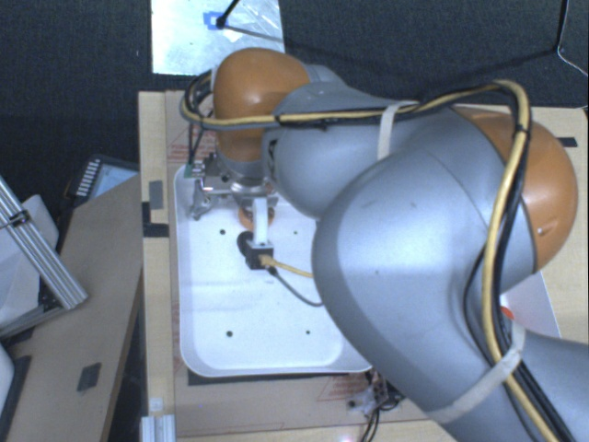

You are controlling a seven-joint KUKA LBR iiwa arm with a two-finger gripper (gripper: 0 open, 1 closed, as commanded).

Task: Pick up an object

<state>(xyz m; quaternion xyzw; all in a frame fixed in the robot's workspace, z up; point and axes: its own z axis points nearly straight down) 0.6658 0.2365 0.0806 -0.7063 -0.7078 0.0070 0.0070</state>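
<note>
1. The grey KUKA arm (414, 247) sweeps in from the right and takes up most of the frame. Its orange-banded joints bulge over the bench, and a yellow cable (502, 210) is strapped along its casing.
2. The tan bench (156, 247) runs from the far edge to the near edge, set against a dark backdrop.
3. The left-hand white bin (239, 339) lies on the bench. Its near and left walls are in plain sight, while its right side passes under the arm.
4. A crinkled silver sheet (184, 26) lies beyond the far edge of the bench, with a small blue mark on it.
5. Aluminium rails (41, 270) slant across a tan board off the left side of the bench, well apart from the bin.
6. The gripper (232, 191) hangs below the far orange joint, over the far part of the left bin. Whether it is open or closed cannot be told from this angle.
7. A small orange-brown object (247, 217) peeks out directly under the gripper in the far part of the bin, mostly hidden. It is unclear whether the two touch.
8. Tiny dark dots (230, 332) mark the bin floor near its corners.
</note>
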